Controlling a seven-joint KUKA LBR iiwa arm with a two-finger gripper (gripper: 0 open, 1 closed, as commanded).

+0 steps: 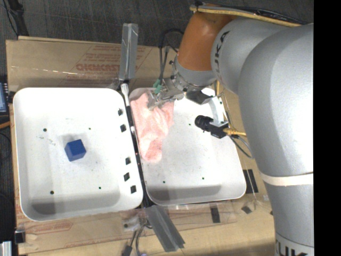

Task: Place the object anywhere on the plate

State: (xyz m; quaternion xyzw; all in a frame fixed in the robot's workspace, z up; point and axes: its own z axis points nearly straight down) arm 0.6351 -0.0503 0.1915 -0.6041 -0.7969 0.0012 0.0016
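Blue block (75, 149) sits loose in the left bin (32, 207), clear of the work. Pink cloth (152, 127), soft, light and limp, drapes along the right bin's (224, 188) left wall; best pinched at a bunched fold. Gripper (162, 96) hovers at its top corner; grip state cannot be told. No plate identified.

1. The arm (266, 89) is cut off by the right and bottom edges and hides the right bin's (192, 191) far right corner.
2. The gripper (164, 96) is too small and cluttered to read its fingers.
3. The pink cloth's (152, 127) top end is hidden under the gripper.
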